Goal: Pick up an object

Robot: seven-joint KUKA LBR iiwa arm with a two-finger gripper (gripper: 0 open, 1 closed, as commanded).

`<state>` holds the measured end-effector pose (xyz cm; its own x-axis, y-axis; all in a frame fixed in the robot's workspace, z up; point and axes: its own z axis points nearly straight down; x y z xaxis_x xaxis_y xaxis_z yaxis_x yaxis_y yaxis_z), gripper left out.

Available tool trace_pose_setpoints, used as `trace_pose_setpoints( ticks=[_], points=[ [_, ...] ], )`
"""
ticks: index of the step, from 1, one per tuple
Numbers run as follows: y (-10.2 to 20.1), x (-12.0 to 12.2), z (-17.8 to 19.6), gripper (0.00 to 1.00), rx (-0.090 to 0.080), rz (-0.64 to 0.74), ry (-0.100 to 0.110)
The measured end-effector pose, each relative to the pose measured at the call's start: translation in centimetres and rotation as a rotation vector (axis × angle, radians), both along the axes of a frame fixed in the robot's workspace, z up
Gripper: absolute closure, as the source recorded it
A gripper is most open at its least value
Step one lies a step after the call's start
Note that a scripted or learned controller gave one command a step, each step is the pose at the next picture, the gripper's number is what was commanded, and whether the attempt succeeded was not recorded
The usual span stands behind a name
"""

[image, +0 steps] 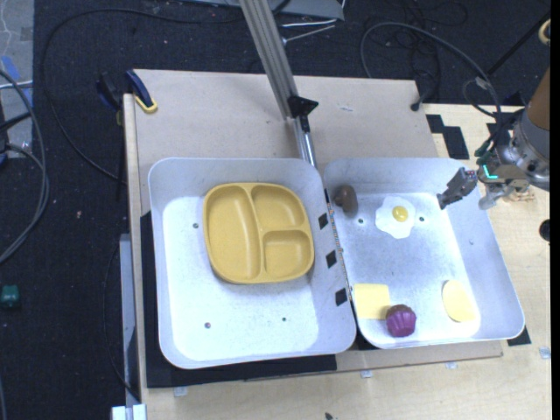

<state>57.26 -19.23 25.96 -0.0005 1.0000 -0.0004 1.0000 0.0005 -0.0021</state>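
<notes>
Gripper (470, 191) hangs over right bin's (490, 243) upper right rim, fingers spread, nothing between them. Fried egg (396, 217) lies nearest, roundish, no clear long axis, bare floor below it. Brown lump (346, 199) hugs left wall; cheese square (371, 301), purple piece (401, 320), yellow disc (458, 300) line the near edge.

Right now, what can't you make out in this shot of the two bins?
- Arm: cut off by the camera view's right edge.
- Brown lump in the right bin: too small and dim to identify.
- Purple thing: too small to identify.
</notes>
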Motion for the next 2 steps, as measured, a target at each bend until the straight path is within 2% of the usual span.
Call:
trace_pose_setpoints(
  ticks=[1, 2],
  points=[
    [0.0, 0.1, 0.1, 0.0, -0.001, 0.0, -0.002],
    [-0.6, 0.9, -5.0, 0.0, 0.0, -0.001, 0.0]
  ],
)
